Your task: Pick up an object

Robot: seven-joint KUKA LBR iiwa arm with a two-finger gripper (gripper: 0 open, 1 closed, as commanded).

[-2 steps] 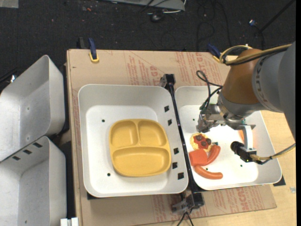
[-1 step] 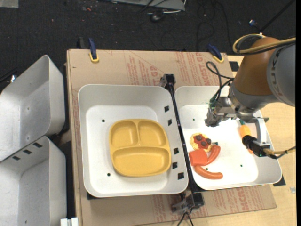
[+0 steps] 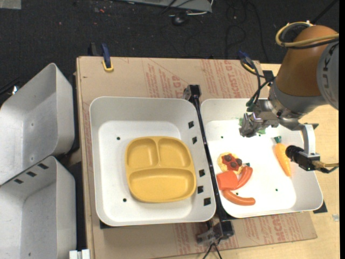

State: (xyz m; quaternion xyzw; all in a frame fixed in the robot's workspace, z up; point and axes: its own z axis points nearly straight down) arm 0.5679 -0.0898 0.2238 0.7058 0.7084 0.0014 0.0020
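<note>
The gripper (image 3: pixel 251 124) hangs low over the far part of the right bin (image 3: pixel 307 198), close to its back wall, and whether it is apart or together I cannot tell from this slanted view. A scrap of green (image 3: pixel 261 128) shows just beside it, too small and too hidden to name; nothing can be seen between its tips, so I would not call anything held.

The task only asks for one object, and the candidates all lie in that right bin. Nearest the gripper is a toy carrot (image 3: pixel 282 158), orange, lying lengthwise toward the right side, apart from the rest. Toward the left wall sits a tight cluster: a small pizza slice (image 3: pixel 230 161) with dark toppings, an orange-red wedge (image 3: pixel 227 180) touching it below, a curved red sausage (image 3: pixel 245 176) beside that, and a second sausage (image 3: pixel 239 199) lying flat nearer the front. The cluster is crowded, so I judge the lone carrot or the green thing under the gripper the easier pick; the gripper's low position suggests the program is trying the latter.

The left bin (image 3: pixel 102 144) carries a yellow divided plate (image 3: pixel 160 169), three compartments, lying flat in the middle. Both bins rest side by side on a cardboard-covered bench (image 3: pixel 151 74).
</note>
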